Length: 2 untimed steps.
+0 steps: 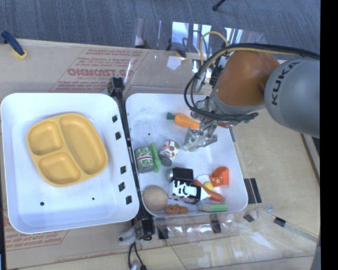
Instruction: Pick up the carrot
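The carrot is a small orange toy with a green top. It lies flat in the upper middle of the right bin, green end pointing left. My gripper hangs just below and to the right of the carrot's thick end, close to it. The fingers stand open with nothing between them. The grey arm with its orange band comes in from the right and covers the bin's upper right corner.
Below the carrot lie a green can, a red-white can, a black-and-white box, a red piece, a tan ball and small toys along the front wall. The left bin holds a yellow divided plate.
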{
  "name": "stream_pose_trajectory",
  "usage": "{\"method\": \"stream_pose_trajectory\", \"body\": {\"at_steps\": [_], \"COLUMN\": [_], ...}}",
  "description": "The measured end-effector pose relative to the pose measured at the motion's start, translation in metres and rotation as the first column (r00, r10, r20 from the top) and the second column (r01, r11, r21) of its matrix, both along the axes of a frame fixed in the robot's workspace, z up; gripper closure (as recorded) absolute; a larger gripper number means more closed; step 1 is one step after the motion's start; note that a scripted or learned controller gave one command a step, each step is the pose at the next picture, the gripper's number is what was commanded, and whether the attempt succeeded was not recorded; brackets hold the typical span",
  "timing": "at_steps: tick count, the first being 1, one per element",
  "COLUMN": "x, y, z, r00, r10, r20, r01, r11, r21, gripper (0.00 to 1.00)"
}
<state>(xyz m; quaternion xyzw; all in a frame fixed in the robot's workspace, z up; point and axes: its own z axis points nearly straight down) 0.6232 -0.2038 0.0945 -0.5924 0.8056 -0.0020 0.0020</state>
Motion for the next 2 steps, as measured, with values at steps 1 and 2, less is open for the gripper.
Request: {"method": "stream_pose_trajectory", "body": {"at_steps": [1, 2], "x": [0.036, -0.037], "y": [-0.005, -0.005], "z": [0.001, -0.003], "r00": [0.974, 0.998], "r10": [-0.225, -0.066], "r20": [0.001, -0.007], "r01": [0.225, 0.066], "r11": [0.974, 0.998], "r21": [0.003, 0.002], "gripper": [1.00, 1.00]}}
